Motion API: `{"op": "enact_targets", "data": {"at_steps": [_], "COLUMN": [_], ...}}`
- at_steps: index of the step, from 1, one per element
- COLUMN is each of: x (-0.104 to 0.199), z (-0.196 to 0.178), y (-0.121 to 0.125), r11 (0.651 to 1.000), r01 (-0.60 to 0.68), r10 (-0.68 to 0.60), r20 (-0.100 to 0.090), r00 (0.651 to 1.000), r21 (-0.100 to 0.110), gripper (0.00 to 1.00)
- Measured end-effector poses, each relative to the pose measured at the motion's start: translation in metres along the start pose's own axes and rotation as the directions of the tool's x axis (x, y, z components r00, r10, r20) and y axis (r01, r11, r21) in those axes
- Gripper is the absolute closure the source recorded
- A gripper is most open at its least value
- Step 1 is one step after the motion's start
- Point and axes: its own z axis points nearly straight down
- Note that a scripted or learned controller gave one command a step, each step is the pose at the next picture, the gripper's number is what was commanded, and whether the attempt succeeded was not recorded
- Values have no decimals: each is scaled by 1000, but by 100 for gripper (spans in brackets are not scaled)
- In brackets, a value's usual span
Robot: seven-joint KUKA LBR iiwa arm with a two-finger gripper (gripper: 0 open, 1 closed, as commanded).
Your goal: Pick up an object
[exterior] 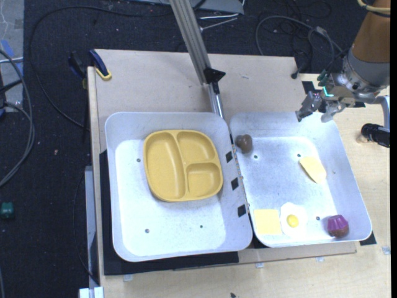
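Cheese wedge lies flat, long axis diagonal.

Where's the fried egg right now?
The fried egg lies near the right bin's front edge, between the yellow square and the purple piece.

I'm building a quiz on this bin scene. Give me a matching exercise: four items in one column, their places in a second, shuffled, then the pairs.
Items:
1. yellow divided plate
2. brown ball
3. purple object
4. fried egg

Places:
A. right bin, near right corner
B. left bin
C. right bin, far left corner
D. right bin, near edge, beside the yellow square

Pairs: 1-B, 2-C, 3-A, 4-D
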Motion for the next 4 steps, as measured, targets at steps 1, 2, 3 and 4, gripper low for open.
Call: {"op": "enact_targets", "data": {"at_steps": [1,2,3,4], "x": [0,1,2,-5], "z": [-2,50,94,153], "y": [1,-10,-12,-18], "r11": [1000,1000,1000,1000], "r01": [1,-1,-1,-2], "r10": [-1,1,1,2], "r20": [1,-1,0,-1], "r00": [1000,1000,1000,1000], "r21": [-4,2,1,2], "gripper": [0,0,0,0]}}
